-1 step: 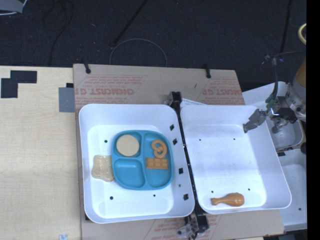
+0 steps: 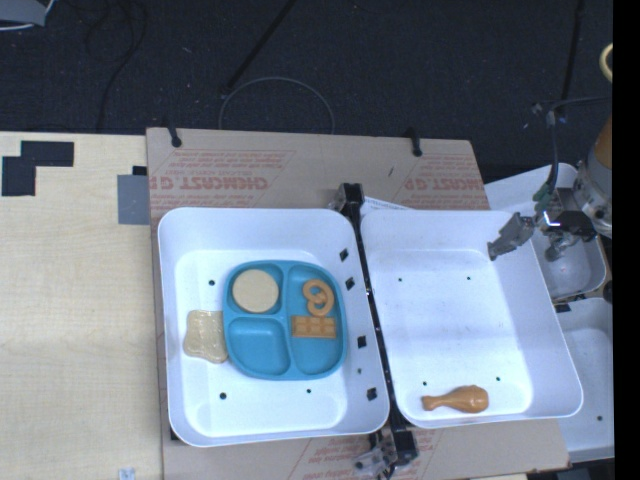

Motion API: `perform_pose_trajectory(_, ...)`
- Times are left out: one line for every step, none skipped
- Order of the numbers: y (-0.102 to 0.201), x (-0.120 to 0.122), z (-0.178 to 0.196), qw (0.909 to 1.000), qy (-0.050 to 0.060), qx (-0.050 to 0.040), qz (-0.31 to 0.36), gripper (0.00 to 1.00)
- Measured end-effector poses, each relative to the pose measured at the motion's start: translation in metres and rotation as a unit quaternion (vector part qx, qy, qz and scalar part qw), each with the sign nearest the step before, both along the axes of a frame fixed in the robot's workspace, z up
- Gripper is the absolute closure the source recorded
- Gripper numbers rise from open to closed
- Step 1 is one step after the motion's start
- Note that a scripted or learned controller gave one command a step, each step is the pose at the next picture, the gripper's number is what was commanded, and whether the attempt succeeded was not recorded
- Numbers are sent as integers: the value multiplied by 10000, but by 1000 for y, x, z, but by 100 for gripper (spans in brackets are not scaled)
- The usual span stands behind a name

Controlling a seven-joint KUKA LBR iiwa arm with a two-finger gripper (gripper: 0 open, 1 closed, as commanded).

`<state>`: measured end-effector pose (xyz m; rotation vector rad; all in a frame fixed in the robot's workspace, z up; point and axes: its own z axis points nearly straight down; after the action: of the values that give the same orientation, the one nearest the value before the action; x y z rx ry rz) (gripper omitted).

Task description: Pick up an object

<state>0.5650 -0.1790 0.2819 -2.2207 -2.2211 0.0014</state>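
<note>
A tan toy drumstick (image 2: 455,400) lies near the front edge of the right bin (image 2: 450,308). In the left bin (image 2: 190,238) rests a blue divided plate (image 2: 262,350) holding a round beige biscuit (image 2: 254,290), a pretzel (image 2: 317,296) and an orange waffle piece (image 2: 313,327). A pale slice of bread (image 2: 205,335) lies against the plate's left side. My gripper (image 2: 533,240) hovers over the right bin's far right corner, open, with nothing between its fingers. It is well away from the drumstick.
Both bins sit on a cardboard sheet (image 2: 300,173) on the wooden bench (image 2: 70,308). A black divider (image 2: 365,308) runs between the bins. Cables and dark floor lie behind the bench.
</note>
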Motion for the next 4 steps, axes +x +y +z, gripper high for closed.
perform_pose_trajectory(-3, 3, -45, 10000, 29, 8, -4, 0)
perform_pose_trajectory(-2, -1, -89, 10000, 30, 11, -2, 0)
perform_pose_trajectory(-3, 1, -153, 10000, 38, 14, -5, 0)
perform_pose_trajectory(-4, 2, -139, 10000, 19, 8, -16, 100)
